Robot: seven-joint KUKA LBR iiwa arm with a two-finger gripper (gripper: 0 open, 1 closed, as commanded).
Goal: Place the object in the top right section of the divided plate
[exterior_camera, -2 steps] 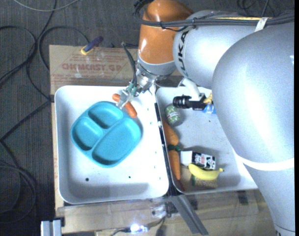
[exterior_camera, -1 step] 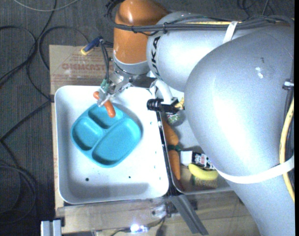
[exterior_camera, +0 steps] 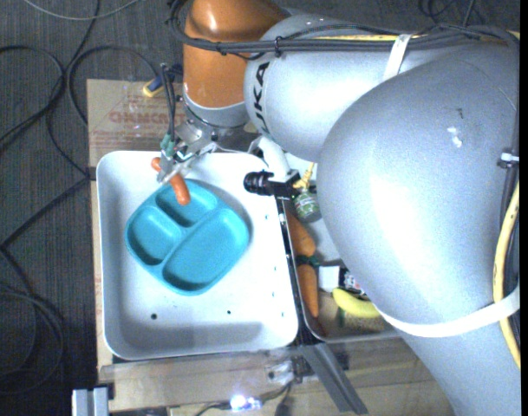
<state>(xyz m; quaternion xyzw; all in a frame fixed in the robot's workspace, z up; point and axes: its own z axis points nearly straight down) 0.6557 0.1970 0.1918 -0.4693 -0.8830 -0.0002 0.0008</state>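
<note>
A blue divided plate (exterior_camera: 203,250) lies in the left white bin (exterior_camera: 246,319), with two small sections toward the top and left and one large section at the lower right. My gripper (exterior_camera: 170,172) hangs over the plate's upper edge, below the orange wrist band. A small orange carrot-like object (exterior_camera: 181,191) sits slanted between its fingers, its lower end over the plate's top section and a short orange tip showing on the other side of the fingers. The gripper looks shut on it.
The right bin (exterior_camera: 300,323) is mostly hidden under the arm. It holds two orange carrots (exterior_camera: 307,243), a yellow banana (exterior_camera: 357,306) and a greenish item (exterior_camera: 307,204). Bare white floor of the left bin surrounds the plate.
</note>
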